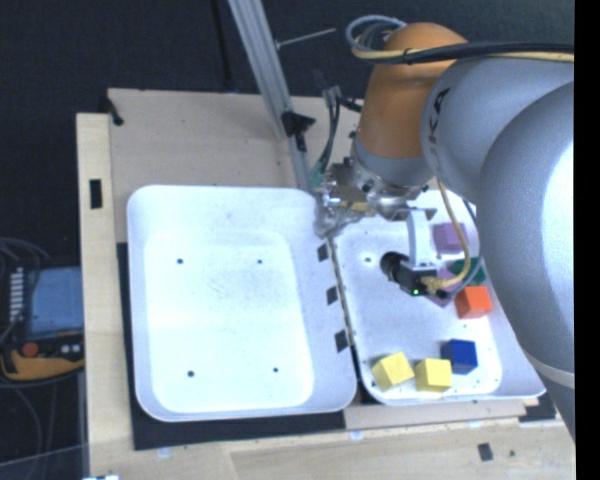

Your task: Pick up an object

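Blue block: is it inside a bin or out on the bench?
Inside. The blue block lies on the white floor of the bin on the view's right, near its front rim, beside a yellow block.

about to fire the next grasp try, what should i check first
1. Blocks in the right bin: ok, five show there.
2. Pincer over a block: not ok, it sits at the bin's far left corner, apart from all of them.
3. Blue block in plain view: ok.
4. Left yellow block and right yellow block apart: cannot tell, they lie very close by the near rim.
5. Purple block clear of the arm: not ok, robot parts cross in front of it.
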You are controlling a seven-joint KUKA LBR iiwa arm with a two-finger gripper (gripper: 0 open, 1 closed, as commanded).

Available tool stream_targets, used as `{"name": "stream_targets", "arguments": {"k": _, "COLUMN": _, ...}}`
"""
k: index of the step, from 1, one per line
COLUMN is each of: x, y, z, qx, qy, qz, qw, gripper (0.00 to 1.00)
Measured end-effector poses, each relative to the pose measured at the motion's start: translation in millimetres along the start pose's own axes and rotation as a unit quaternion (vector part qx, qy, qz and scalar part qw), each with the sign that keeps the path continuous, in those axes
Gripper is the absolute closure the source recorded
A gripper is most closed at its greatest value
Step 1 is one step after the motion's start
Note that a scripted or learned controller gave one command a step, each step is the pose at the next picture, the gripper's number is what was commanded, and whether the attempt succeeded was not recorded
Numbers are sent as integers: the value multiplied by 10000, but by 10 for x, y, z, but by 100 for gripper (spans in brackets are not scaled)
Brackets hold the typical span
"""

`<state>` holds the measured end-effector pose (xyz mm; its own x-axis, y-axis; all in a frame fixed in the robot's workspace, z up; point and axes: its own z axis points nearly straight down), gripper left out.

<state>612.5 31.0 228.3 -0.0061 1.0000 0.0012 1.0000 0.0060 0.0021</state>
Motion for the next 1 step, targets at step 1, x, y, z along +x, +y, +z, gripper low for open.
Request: {"name": "stream_targets", "arguments": {"k": 1, "x": 444, "y": 277, "z": -146, "qx": -9, "qy": 1, "qz": -5, "qw": 10000, "gripper": 100}}
